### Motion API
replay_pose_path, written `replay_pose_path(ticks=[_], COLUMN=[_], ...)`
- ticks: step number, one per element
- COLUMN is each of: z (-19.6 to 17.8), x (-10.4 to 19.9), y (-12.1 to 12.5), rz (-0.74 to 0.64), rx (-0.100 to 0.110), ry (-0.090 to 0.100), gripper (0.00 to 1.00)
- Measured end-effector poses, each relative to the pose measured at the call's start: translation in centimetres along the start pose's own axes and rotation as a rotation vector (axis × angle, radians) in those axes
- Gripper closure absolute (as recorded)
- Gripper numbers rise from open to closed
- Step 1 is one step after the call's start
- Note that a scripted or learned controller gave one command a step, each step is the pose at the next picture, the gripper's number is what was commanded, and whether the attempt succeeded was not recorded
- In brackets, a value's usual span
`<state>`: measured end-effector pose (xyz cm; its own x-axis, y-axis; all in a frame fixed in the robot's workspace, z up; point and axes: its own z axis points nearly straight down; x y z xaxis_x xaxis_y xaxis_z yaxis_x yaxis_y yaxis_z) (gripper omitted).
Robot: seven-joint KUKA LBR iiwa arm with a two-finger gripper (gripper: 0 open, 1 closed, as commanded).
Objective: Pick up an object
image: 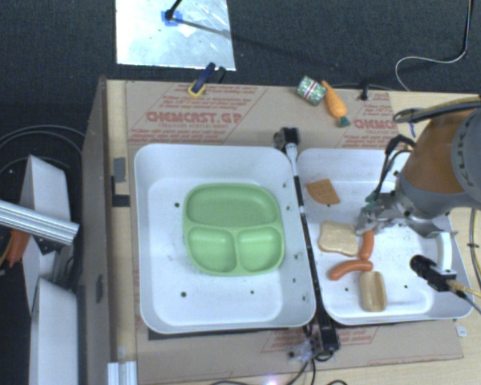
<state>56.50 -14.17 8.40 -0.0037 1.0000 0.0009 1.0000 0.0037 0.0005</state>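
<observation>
Reaching in over the right bin (pixel 441 307), the gripper (pixel 374 217) hung low above the bin floor; whether it was open or closed, or had hold of anything, could not be told. Just below it lay a short orange sausage (pixel 367 245), apparently touching or nearly so. To the gripper's lower left sat a pale bread slice (pixel 337 238), with a longer orange sausage (pixel 349 269) below that. A tan bread roll (pixel 373 290) lay further below. An orange cracker-like piece (pixel 322 191) rested up and to the left. Well to the left, the left bin (pixel 156 295) held a green divided tray (pixel 232 228).
</observation>
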Motion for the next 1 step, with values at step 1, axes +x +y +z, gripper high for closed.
replay_pose_path(ticks=[1], z=[-10.12], x=[6.90], y=[1.29], rz=[0.000], rx=[-0.004], ry=[0.000], gripper=[1.00])
